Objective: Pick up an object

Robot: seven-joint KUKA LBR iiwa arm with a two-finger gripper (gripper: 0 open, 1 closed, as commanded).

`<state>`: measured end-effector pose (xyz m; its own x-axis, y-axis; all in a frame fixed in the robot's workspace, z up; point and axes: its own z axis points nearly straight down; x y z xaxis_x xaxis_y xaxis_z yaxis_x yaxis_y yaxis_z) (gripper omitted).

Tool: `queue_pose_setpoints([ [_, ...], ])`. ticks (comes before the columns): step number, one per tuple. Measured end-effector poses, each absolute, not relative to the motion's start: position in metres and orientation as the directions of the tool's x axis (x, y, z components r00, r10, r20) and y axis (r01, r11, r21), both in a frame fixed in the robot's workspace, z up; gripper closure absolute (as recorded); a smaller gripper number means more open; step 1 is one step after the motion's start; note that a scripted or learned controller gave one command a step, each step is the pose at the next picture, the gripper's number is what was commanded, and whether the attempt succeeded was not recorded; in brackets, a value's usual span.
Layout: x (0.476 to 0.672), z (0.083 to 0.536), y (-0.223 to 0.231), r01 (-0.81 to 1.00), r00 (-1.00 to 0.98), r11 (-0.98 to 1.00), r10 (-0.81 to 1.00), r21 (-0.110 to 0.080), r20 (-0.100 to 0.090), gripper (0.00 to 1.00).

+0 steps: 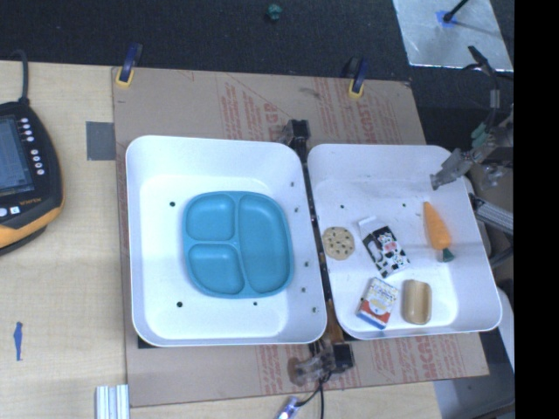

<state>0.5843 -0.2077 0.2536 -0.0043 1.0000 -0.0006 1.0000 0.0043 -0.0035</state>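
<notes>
Two white bins clamped side by side on the surface, likely to hold still during grasps. Left bin [140,234]: one blue tray [237,243]. Right bin [349,168]: five candidates, namely cookie [338,243] nearest the tray, then cow carton [385,250], snack box [377,303], bread [417,301], carrot [437,229]. Gripper [454,168] at the bin's far right rim, carrying nothing; state of jaws: cannot tell.

1. Teach pendant [24,175], black with orange trim, at the left edge of the table [61,321].
2. Cardboard sheet [262,112] under both bins, held by two blue-yellow clamps [129,64] along its far edge.
3. Grey tape patch [100,140] beside the left bin.
4. Silver sheet [447,20] on dark floor, top right.
</notes>
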Motion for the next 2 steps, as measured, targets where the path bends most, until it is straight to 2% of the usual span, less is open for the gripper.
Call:
queue_pose_setpoints([
  [1,0.621,0.171,-0.211,1.0,-0.008,0.008,1.0,-0.006,-0.001,0.0],
  [2,0.598,0.146,-0.211,1.0,-0.006,0.006,1.0,-0.005,-0.002,0.0],
])
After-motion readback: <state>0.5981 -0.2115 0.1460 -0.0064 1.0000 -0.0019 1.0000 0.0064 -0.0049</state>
